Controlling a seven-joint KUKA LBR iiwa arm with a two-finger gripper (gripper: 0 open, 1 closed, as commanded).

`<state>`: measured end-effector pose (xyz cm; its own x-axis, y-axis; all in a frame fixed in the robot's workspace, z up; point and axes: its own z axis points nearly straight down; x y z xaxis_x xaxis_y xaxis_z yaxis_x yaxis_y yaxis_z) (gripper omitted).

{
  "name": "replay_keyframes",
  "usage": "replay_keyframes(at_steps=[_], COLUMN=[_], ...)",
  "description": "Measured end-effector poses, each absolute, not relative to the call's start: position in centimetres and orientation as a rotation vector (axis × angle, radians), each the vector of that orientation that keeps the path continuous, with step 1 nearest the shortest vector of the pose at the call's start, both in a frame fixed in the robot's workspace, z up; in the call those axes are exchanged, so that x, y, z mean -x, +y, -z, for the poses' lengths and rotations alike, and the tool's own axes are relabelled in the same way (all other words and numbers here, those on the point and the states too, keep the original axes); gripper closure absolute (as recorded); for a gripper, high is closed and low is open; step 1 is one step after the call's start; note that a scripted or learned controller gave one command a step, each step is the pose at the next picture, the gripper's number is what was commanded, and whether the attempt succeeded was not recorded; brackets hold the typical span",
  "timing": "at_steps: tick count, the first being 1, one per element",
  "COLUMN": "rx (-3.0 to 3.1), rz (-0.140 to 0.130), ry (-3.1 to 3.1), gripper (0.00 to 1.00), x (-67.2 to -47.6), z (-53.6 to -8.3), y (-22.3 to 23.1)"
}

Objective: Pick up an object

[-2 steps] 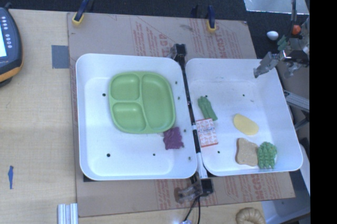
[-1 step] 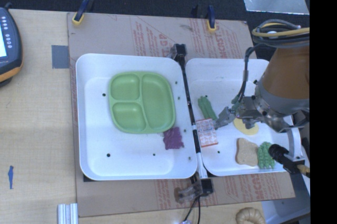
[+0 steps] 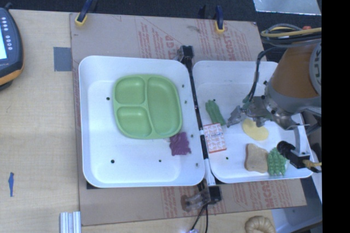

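Over the right bin (image 3: 229, 70), your gripper (image 3: 239, 115) hangs low with nothing lifted yet.
Fingers look spread and empty, between the green pickle (image 3: 215, 112) on its left and the yellow piece (image 3: 255, 129) on its right, so you've got the whole grab left.

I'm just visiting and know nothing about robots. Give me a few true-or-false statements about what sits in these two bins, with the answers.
1. The green divided plate lies in the left bin. True.
2. The purple item sits on top of the plate. False: it lies on the bin floor beside the plate's lower right corner.
3. The gripper is in the right bin, near the green stick-shaped item. True.
4. The yellow piece lies in the left bin. False: it is in the right bin.
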<state>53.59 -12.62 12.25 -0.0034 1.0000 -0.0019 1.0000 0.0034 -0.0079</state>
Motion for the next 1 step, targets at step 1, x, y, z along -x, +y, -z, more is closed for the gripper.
replay_keyframes(at_steps=[1], rx=[2.224], rz=[-0.001], ry=[-2.225], gripper=[0.0], x=[-55.66], z=[-17.33], y=[-18.49])
